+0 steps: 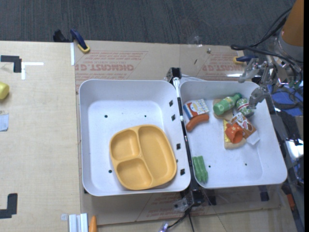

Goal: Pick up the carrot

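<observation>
Gripper (255, 96) — lowered, arm angled.

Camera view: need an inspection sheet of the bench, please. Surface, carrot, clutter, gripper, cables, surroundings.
Surface: two shallow white bins, left bin and right bin, on printed cardboard.
Job's things: no carrot identified for certain; an orange piece lies on a wrapper in the right bin.
Clutter: yellow three-compartment plate in the left bin; red sausage, small printed carton, green bottle and green pod in the right bin.
Gripper: two-finger gripper over the right bin's far right corner, fingers unclear.
Cables: black cables running to the arm.
Surroundings: blue-and-yellow clamp, yellow object at left edge.
</observation>
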